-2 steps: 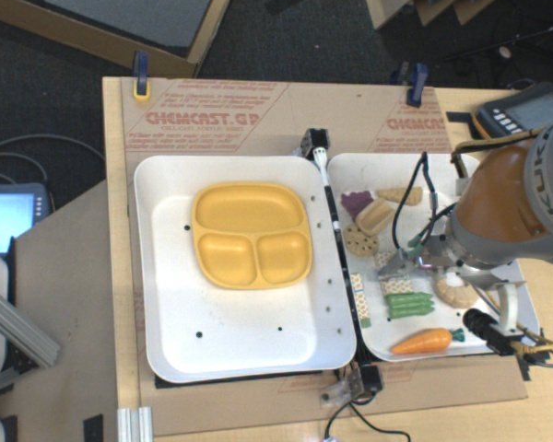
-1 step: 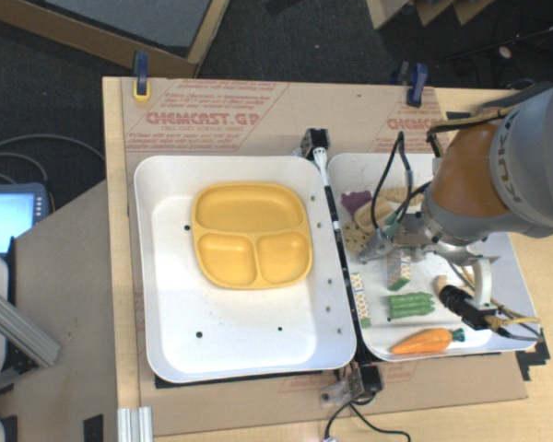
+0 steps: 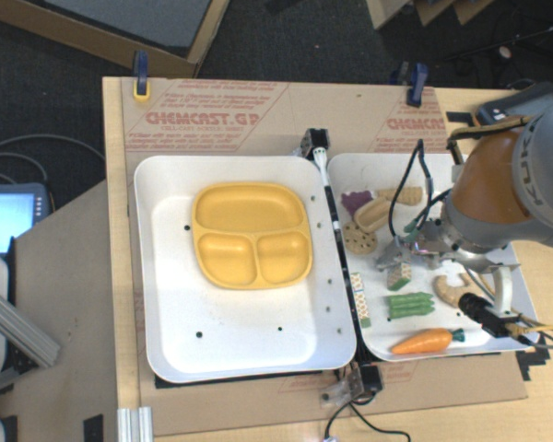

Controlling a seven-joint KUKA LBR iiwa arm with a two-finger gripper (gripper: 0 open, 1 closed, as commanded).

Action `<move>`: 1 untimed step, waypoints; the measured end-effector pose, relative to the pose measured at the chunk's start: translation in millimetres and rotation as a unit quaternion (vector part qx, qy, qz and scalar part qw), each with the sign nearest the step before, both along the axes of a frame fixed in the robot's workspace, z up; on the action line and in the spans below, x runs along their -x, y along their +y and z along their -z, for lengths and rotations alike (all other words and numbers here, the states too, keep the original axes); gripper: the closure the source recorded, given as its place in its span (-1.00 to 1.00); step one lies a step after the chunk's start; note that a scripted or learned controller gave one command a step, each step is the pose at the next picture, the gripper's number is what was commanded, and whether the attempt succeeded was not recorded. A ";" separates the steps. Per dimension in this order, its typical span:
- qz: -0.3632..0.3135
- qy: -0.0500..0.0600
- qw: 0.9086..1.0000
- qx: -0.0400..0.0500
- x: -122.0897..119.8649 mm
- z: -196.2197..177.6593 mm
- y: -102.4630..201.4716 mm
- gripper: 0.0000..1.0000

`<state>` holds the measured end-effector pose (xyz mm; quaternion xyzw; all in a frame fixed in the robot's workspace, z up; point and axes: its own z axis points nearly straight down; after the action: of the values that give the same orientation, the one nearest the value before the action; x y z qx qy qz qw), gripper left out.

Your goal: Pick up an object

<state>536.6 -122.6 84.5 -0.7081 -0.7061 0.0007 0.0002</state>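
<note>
Two bins: left bin point(image 3: 166, 274) holds a yellow tray point(image 3: 252, 234); right bin point(image 3: 378, 343) holds toys.
Gripper point(image 3: 398, 263): low in right bin, grip state unclear.
Near it: green piece point(image 3: 410, 305), carrot point(image 3: 424, 341), cookie point(image 3: 358, 238).

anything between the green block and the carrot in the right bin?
No. In the camera view the green block lies just above the carrot, with a narrow strip of bare white floor of the right bin between them.
</note>
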 end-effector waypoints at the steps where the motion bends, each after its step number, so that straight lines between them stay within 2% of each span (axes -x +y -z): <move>1: -0.001 -0.002 1.000 0.000 -0.9 -10.2 1.6 1.00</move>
<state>537.5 -121.0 94.7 -0.7076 -0.7066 -0.0004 -0.0009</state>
